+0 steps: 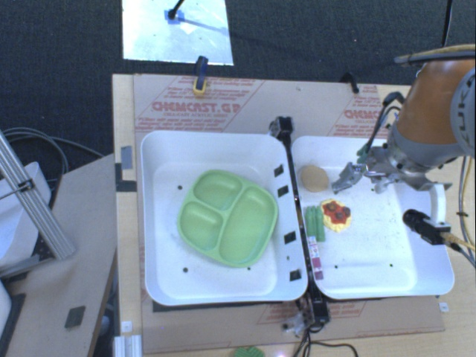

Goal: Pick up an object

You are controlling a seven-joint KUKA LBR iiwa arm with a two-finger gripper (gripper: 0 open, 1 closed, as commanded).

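on the counter (pixel 223 99), a pale cardboard-like sheet printed with red lettering lies under two shallow white plastic bins set side by side, touching along a dark central seam fitted with small black clips. the left white bin (pixel 160 199) holds a light green plastic tray with three compartments (pixel 227 216), lying flat and turned at an angle near the bin's middle. the right white bin (pixel 394 262) holds the small things: a round tan disc-shaped object (pixel 314 177) near its upper left corner, a small yellow item with a red and dark top (pixel 336 215) a little below it, and a green bar-shaped piece (pixel 313 222) just beside that, close to the bin's left wall. a narrow strip with pink and white marks (pixel 315 259) lies along the same wall lower down.

the grey arm with its orange band (pixel 439 95) comes in from the right above the right bin. the hand (pixel 349 177) hangs over the bin's upper part, near the tan disc and above the yellow item, with metal parts pointing left; i cannot tell whether it is open or closed, and nothing shows between its parts.

beyond the counter the floor is dark carpet, with a pale square sheet (pixel 177 21) lying on it at the top. a yellow clamp (pixel 200 80) grips the counter's far edge. at the left stand a beige side surface (pixel 74 244) and a slanted metal rail (pixel 30 199), with cables trailing over the carpet.
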